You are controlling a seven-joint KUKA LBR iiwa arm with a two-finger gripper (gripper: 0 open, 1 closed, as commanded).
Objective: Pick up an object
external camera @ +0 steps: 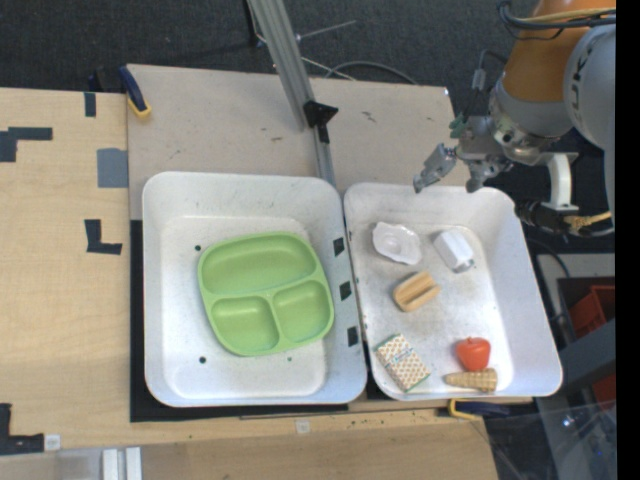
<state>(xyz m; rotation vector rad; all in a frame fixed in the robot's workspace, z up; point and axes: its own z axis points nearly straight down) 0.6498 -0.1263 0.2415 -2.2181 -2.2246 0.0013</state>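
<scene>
Camera view, from above at a slant: found the two-finger gripper (455,173) poised over the 12 o'clock rim of the right-hand shallow white bin (528,268), on the grey arm with the orange band (555,43) reaching in from 3 o'clock. Saw its fingers (431,175) spread apart with nothing between them.

Counted six candidates in that bin. Noted a small white and grey cup-like piece (455,249) almost straight toward 6 o'clock from the gripper, the nearest thing to it but clearly apart. Placed a crumpled white shell-shaped piece (396,242) toward 7 o'clock, just beside the cup-like piece without touching. Placed a tan toy hot-dog bun (415,291) further along 7 o'clock, long axis running from 8 to 2 o'clock. Spotted the rest well apart at the bin's 6 o'clock end: a checkered flat packet (403,361), a red toy tomato (474,352) and, touching or just beside it, a tan toy cone (472,379) lying along 9 to 3 o'clock.

Noted a green three-compartment plastic plate (265,293) alone in the left-hand white bin (160,268), far off toward 8 o'clock.

Judged nothing picked yet; judged the shortest move a descent with a small shift toward 6 o'clock, onto the cup-like piece. Could not tell its long axis for certain.
</scene>
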